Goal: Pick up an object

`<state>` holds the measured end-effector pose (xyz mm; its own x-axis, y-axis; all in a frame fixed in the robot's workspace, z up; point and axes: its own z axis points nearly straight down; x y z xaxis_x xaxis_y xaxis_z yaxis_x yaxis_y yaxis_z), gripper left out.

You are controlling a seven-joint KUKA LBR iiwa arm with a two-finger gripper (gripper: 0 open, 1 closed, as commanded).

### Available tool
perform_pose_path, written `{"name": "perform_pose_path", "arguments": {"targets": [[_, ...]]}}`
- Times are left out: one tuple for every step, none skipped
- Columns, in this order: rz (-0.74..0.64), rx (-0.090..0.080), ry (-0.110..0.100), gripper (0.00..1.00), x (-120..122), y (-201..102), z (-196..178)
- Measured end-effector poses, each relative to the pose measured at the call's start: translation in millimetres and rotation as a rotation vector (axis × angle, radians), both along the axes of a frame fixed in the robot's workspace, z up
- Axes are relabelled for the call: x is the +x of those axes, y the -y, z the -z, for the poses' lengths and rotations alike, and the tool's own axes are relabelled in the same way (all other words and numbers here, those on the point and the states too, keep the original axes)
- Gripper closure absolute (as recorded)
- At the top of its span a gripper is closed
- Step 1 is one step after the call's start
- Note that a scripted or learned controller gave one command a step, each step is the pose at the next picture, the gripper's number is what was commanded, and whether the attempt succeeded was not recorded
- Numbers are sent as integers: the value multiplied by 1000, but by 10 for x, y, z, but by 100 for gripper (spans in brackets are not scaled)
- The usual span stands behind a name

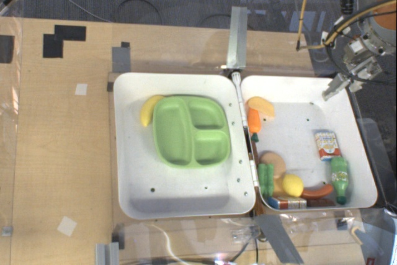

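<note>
Camera view shows my hand (347,80) at the far right corner of the right bin (298,110), above its rim. I cannot tell how it is set.

I pick the little carton (326,144), near the right wall. That wall could bump me and make me miss.

I count two bins. One green tray (191,131) and one banana (147,110) lie in the left bin (180,198). One green bottle (339,179), one yellow ball (292,185) and one carrot (254,121) lie in the right one.

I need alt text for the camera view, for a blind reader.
A grey robot arm's gripper hangs over the right white bin's far corner, above toy foods crowding its near edge. The left white bin holds a green divided plate and a yellow banana.
</note>
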<state>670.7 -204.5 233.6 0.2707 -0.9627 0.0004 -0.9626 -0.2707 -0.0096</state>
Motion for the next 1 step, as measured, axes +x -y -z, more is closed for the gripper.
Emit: {"name": "perform_pose_path", "arguments": {"targets": [[-108,-2,0,0,-401,-99,1358]]}}
